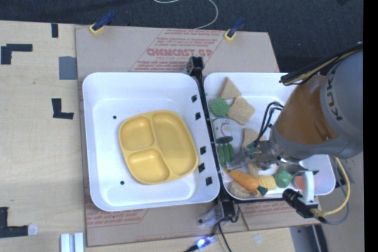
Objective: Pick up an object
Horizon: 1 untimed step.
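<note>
"Looking at the near end first, what is in the right bin [248, 77]?" asks Mia.

"Toy food, all in a heap," says Ben. "An orange carrot [244, 179] lies at the near wall. A green ball [283, 177] sits just beside it. I think they are piled there so the arm has lots of things to try for."

"Where is the claw [255, 155]?"

"Down low in that same bin, just past the carrot and beside a long green veggie [225, 152]. I think it is low because it wants one of those toys. The carrot looks like the closest one to grab."

"Is it holding anything?"

"I cannot tell if the claw is open or closed. The big grey arm [331, 115] is in the way. I see no toy in it."

"And farther back?"

"A bumpy green toy [219, 106], then two tan bread pieces [241, 110] near the far wall."

"What about the left bin [94, 82]?"

"A yellow plate [157, 145] with three parts lies flat in it. It may be a spot to put food later."

"And behind the bins?"

"Brown cardboard [177, 50], held by two clips [101, 23] so it can't slide."
</note>
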Motion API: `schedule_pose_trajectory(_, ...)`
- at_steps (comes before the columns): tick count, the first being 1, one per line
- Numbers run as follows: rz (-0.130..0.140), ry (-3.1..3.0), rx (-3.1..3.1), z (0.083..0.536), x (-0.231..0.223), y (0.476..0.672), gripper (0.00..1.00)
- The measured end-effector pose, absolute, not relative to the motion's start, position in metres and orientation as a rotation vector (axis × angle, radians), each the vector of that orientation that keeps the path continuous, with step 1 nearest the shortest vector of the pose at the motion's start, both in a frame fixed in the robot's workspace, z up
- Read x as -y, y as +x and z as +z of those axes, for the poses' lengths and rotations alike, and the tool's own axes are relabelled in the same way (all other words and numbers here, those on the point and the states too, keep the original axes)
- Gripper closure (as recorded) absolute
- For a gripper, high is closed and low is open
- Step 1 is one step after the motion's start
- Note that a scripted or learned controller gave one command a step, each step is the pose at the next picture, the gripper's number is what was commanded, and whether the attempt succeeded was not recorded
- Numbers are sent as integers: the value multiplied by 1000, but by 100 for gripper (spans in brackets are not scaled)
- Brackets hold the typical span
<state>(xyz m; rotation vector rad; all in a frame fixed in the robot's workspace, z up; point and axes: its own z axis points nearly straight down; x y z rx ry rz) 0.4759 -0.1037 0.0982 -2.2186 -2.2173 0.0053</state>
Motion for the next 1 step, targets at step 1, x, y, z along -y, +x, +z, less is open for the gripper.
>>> schedule_pose_trajectory(1, 3, -2218, 2220, 84, 103, 475, 0)
